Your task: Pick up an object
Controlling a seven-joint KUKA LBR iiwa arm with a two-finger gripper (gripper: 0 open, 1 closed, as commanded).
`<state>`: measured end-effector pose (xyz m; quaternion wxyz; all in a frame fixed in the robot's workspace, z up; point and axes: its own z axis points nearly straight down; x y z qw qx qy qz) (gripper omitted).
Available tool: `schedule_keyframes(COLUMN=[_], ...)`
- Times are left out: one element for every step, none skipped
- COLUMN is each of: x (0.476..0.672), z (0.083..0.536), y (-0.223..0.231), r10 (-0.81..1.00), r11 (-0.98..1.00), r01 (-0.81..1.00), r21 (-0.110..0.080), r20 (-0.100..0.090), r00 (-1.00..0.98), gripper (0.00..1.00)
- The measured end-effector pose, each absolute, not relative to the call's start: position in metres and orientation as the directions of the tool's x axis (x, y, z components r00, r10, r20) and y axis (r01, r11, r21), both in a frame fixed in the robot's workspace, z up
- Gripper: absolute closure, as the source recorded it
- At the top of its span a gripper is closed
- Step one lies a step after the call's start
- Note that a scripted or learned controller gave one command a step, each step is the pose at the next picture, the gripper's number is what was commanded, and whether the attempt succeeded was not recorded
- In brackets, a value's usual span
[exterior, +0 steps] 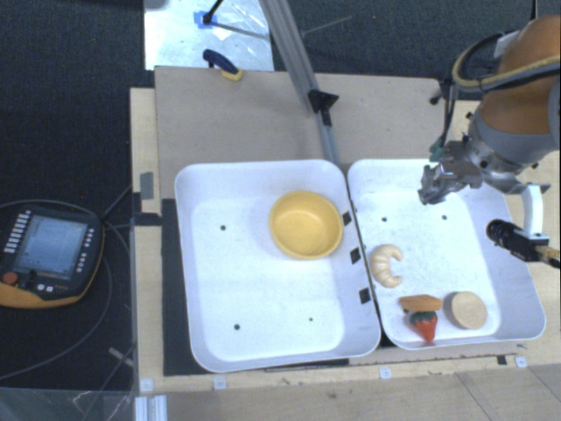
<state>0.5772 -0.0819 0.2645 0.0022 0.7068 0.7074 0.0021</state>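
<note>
Nothing picked up yet. Gripper (432, 189) up over the right bin (517, 327), open or closed too hard to tell. Still to grab: croissant (387, 264), round cookie (465, 310) or strawberry (425, 324) below, near the front.

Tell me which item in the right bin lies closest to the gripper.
The pale croissant, beside the bin's left wall. It lies closer to the gripper than the round tan disc and the orange-red piece near the front edge.

Teach pendant (48, 254), perhaps, on floor.
</note>
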Motion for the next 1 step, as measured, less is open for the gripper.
schedule_keyframes(x=[0.5761], z=[0.2684], y=[-0.0293], r10=[1.0], r11=[0.005], r01=[1.0], r21=[0.001], r20=[0.001], r00=[-0.005], gripper=[1.0])
